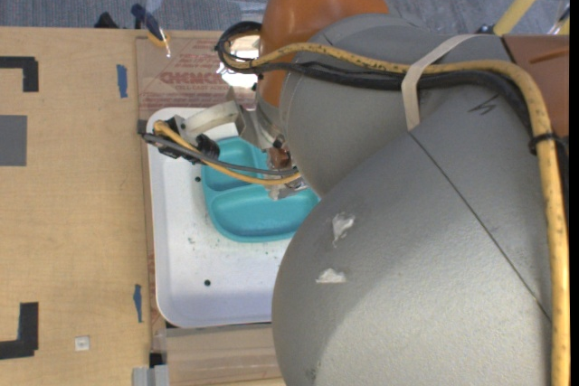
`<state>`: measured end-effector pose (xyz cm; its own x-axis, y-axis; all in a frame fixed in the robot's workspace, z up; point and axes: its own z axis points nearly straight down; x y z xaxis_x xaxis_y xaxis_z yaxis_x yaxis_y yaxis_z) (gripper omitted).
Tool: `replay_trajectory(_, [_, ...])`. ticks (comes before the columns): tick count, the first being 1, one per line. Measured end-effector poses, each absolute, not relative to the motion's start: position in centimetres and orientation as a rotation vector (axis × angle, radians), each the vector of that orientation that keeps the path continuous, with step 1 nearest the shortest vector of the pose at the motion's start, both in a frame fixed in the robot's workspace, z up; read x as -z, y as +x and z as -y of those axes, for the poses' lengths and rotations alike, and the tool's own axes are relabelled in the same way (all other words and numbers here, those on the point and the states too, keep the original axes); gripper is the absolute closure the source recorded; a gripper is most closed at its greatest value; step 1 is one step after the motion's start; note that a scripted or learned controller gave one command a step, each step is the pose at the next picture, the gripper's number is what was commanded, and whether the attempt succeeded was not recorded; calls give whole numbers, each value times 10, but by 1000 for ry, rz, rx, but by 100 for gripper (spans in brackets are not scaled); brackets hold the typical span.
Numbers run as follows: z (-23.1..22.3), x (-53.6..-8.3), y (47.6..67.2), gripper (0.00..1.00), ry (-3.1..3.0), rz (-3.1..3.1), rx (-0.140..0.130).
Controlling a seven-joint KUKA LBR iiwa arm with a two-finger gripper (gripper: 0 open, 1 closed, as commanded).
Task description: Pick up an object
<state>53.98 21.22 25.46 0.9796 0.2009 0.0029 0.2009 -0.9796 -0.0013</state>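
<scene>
Teal dish [258, 211] in white bin [181, 285] on tan table [72, 194], grey arm [425, 221] low over it, tool [269, 151] state unclear.

Teal moulded object [258, 211], in white bin [181, 285]

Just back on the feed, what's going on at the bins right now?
The grey KUKA arm with the orange band reaches down into the shallow white bin, and its bulk covers much of the view. Its gripper sits low at the far edge of a turquoise plastic dish lying on the bin floor. Whether it has hold of the dish cannot be told from here.
</scene>
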Motion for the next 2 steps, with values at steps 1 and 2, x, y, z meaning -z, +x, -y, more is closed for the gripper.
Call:
replay_trajectory(1, [-226,-252,478,100,-3019,864,-7])
replay_trajectory(2, [-224,-200,479,100,-3127,315,-4])
